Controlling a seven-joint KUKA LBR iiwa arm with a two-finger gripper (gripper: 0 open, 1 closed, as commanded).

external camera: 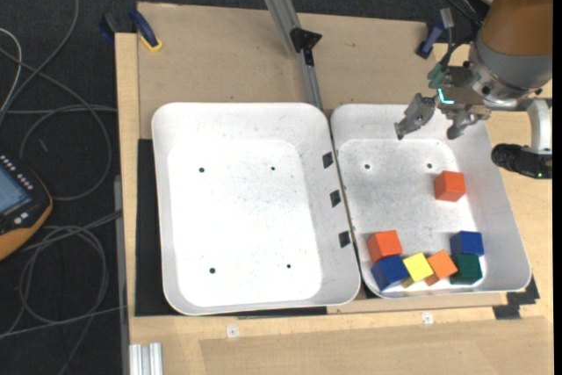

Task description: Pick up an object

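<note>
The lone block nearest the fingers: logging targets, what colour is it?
Orange-red block, seen in the camera view.

A broad orange band (pixel 520 9) is seen at the top right, rounded like a barrel and edged above by a pale ring. Beneath it a grey collar (pixel 514 70) is fitted, smooth and slightly glossy. A metal wrist block (pixel 470 92) is mounted under the collar, where small plates and screws can be made out and a small teal light is lit on its face. From this block the gripper (pixel 436 122) is carried, its two fingers (pixel 413 120) formed as short, dull grey angled bars. A white bracket (pixel 538 127) is attached on the right, and a black cylindrical part (pixel 518 158) is fixed below it.
</note>
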